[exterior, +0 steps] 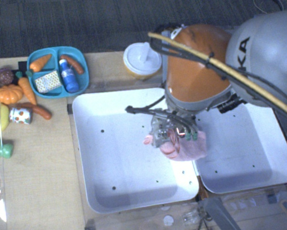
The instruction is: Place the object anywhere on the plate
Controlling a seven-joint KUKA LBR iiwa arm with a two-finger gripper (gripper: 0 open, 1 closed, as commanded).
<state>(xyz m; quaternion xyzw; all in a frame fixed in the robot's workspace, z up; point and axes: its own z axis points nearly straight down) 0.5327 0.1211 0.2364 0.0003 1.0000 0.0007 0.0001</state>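
Grey two-finger gripper (172,133) over round pink plastic plate (188,145), small pink object (148,141) just left, grip state unclear.

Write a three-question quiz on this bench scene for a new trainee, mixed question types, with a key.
1. True or false: the gripper is over the seam between the left bin and the right bin.
2. Which colour is the divided tray of toy food? A) red B) blue C) white
3. Fill in: the plate under the gripper is ____.

Key: 1 true; 2 B; 3 pink
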